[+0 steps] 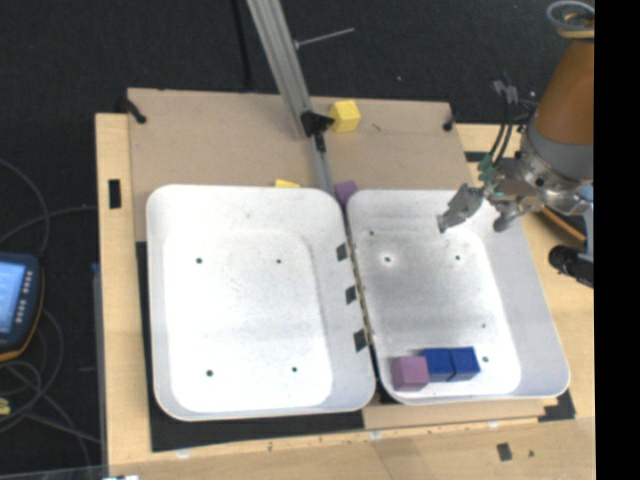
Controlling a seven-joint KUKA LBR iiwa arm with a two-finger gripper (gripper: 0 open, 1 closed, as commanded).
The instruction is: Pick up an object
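In the right bin, near its front edge, a purple block lies next to two blue blocks that touch each other. My gripper hangs over the bin's back right part, far from the blocks. Its two fingers stand apart, so it is open, and nothing is between them. The grey arm with its orange band comes in from the right.
The left bin lies beside the right one. Behind the bins, a yellow block sits on the brown board, another yellow piece and a purple piece lie at the bins' back rims. A slanted metal rail rises at the back.
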